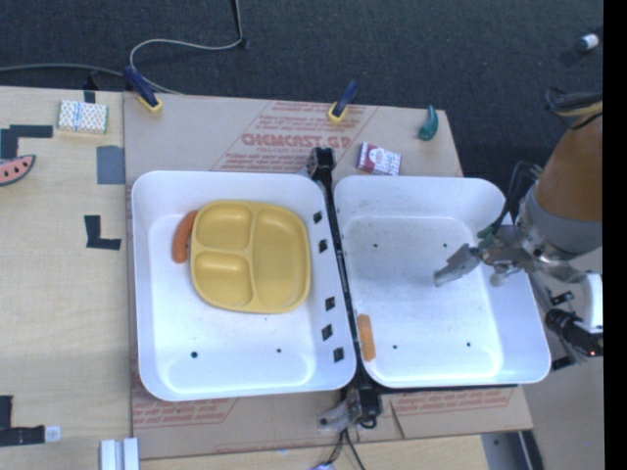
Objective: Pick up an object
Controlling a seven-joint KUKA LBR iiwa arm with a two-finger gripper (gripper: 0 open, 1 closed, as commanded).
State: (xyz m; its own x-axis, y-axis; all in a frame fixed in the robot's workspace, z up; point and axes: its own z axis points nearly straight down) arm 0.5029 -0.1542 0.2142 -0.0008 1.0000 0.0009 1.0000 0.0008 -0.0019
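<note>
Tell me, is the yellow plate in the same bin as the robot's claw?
No, the yellow plate lies in the left bin, while the claw hangs over the right bin.

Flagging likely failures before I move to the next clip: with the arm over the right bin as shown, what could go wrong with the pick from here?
1. The gripper hangs over bare floor of the right bin; closing here would probably grab nothing.
2. The small orange piece lies tight against that bin's left wall, leaving little room for a finger beside it.
3. In the left bin, the yellow divided plate is wide and flat, and the orange object is tucked against its edge, so both look awkward to grasp.
</note>
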